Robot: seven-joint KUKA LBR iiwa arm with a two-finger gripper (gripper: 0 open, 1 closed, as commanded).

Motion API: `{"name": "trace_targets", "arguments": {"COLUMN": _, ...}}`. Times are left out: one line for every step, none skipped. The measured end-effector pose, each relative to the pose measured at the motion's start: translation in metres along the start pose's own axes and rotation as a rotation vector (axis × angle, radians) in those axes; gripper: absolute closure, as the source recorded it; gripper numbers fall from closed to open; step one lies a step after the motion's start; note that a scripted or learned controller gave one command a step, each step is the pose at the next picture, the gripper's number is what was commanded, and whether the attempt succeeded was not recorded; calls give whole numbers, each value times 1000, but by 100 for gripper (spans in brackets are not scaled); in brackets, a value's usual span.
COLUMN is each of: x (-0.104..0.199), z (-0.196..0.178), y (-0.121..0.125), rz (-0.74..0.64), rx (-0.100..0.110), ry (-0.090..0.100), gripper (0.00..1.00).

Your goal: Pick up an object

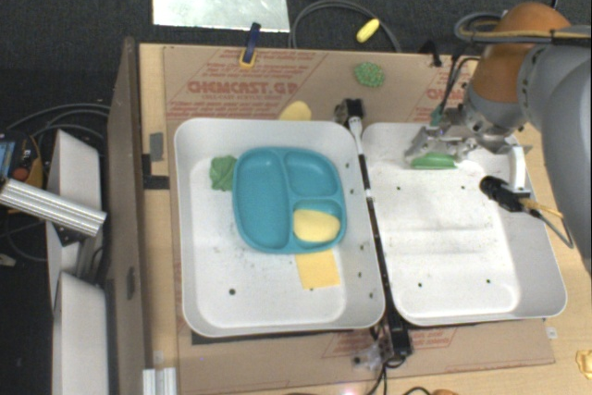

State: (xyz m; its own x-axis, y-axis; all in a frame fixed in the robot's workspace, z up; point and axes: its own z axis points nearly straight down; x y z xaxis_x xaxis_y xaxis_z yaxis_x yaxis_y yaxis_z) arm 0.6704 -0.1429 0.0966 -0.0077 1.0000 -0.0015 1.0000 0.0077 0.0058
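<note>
Jaws: state unreadable; gripper (442, 143) sits over flat green plastic piece (433, 161) at 11 o'clock in right shallow white bin (481, 291). Risk: thin piece slips during closure.

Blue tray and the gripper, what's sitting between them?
In the camera view, the two bins' adjoining rims and bare white floor of the right bin lie between the blue tray and the gripper.
</note>
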Motion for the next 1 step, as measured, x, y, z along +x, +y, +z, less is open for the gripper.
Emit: {"name": "trace_targets", "arguments": {"x": 78, "z": -94, "y": -50, "rz": -3, "rx": -3, "ry": 4, "gripper": 100}}
